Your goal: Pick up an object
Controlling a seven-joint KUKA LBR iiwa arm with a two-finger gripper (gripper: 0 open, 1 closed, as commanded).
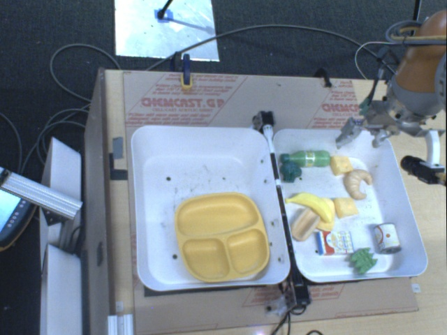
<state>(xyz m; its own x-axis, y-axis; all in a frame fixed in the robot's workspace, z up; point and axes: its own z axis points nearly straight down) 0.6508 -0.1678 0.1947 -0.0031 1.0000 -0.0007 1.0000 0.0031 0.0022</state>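
A grey KUKA arm (pixel 419 68) is seen reaching in from the right, its gripper (pixel 360 132) poised above the far rim of the right bin (pixel 412 246). The two fingers are spread apart, with nothing held between them. The objects are gathered in that bin: a green bottle (pixel 311 159), a croissant (pixel 358 182), a banana (pixel 312 205), a small carton (pixel 336 241), a can (pixel 386 237) and a green toy (pixel 362 260). A yellow divided tray (pixel 221 236) is set in the left bin (pixel 160 187).
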